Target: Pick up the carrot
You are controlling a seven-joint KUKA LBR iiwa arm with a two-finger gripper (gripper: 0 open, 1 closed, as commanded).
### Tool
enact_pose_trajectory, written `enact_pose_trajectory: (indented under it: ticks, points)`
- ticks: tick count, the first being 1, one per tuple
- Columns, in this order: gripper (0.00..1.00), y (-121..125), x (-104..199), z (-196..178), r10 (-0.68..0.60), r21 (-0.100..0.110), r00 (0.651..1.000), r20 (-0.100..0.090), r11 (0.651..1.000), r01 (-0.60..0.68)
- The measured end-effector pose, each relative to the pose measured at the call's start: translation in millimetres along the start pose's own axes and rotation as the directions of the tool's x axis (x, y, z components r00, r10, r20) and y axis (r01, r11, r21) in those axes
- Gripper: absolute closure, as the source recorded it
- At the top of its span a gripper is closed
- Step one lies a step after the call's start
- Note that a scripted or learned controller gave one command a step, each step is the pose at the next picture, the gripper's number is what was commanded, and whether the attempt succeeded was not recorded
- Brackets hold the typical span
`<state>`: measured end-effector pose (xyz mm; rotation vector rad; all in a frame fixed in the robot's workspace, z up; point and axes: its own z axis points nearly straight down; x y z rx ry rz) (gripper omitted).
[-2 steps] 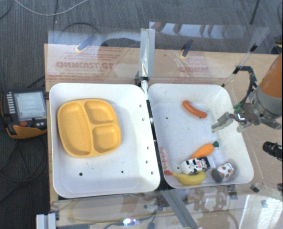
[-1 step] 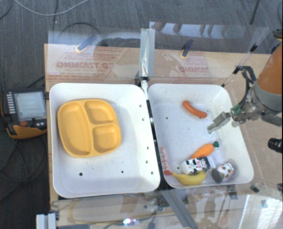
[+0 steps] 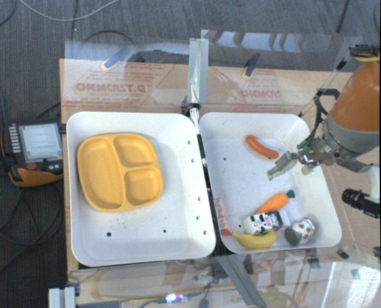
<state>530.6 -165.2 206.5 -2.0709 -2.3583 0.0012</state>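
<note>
Hovering over the right bin's right side, our gripper hangs with its fingers spread apart and nothing between them, just as we'd want ahead of a grasp. Below it, toward the bin's near edge, we spot the carrot, lying at a slant with its green top pointing to the right wall. We judge the approach not yet finished: the gripper sits above and apart from it. A sausage lies nearer the far edge. Crowding the near edge are a banana, a cow-patterned toy and a small can. The left bin carries a yellow divided plate.
</note>
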Motion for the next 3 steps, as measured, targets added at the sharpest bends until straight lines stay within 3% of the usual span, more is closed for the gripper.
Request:
enact_pose_trajectory:
  ticks: [1,2,3]
  points:
    - [0.00,-43,-7,115,-0.120,-0.017,0.993,0.011,0.993,0.120]
    - [1.00,-41,-6,105,-0.121,-0.019,0.993,0.009,0.992,0.121]
    - [1.00,-40,51,20,-0.250,-0.001,0.968,0.001,0.968,0.250]
